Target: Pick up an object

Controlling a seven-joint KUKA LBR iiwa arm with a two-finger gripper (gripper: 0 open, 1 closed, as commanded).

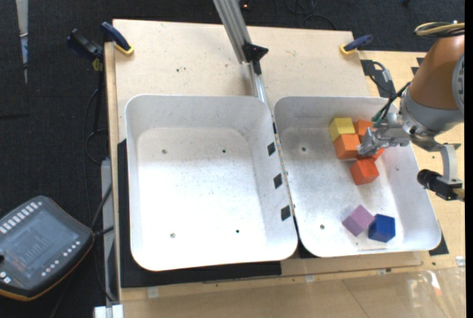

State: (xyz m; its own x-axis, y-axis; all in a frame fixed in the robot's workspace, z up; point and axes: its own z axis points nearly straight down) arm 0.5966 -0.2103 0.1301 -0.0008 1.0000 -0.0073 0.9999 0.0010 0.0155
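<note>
Arm (pixel 436 87): enters from the right edge, orange band above the grey wrist, leaning over the right bin (pixel 414 235).
Gripper (pixel 367 152): low in the right bin's upper part, at a cluster of blocks.
Fingers: too small and blurred; cannot tell whether apart, together or clamped.
Yellow block (pixel 342 127): upper left of the cluster, touching an orange block (pixel 346 146).
Second orange block (pixel 364 171): just below the gripper tip.
Purple block (pixel 358 220): near the bin's lower wall, beside the blue block (pixel 382 228).
Left bin (pixel 148 117): alongside the right bin.
Metal pole (pixel 225 2): slants down to the bins' shared edge.
Pendant (pixel 37 246): lower left, off the bench.
</note>
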